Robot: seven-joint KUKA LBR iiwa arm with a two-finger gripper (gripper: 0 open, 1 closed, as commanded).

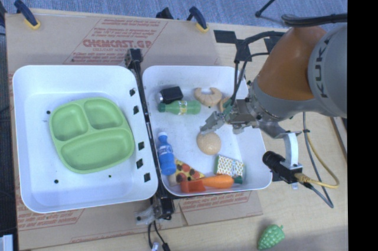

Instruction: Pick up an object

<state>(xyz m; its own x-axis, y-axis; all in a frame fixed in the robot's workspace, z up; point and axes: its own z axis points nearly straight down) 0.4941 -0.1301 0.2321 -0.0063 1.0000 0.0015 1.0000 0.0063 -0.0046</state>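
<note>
the arm (301,75) is seen at the right of the frame. the left bin (23,143) is occupied by a green divided plate (91,134). the right bin (236,75) is strewn with small items. the gripper (217,121) is spread open, nothing grasped, just above a beige round object (209,143) at centre-right.

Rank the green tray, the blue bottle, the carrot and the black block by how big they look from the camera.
Largest to smallest:
green tray
blue bottle and carrot, too alike to rank
black block
</note>
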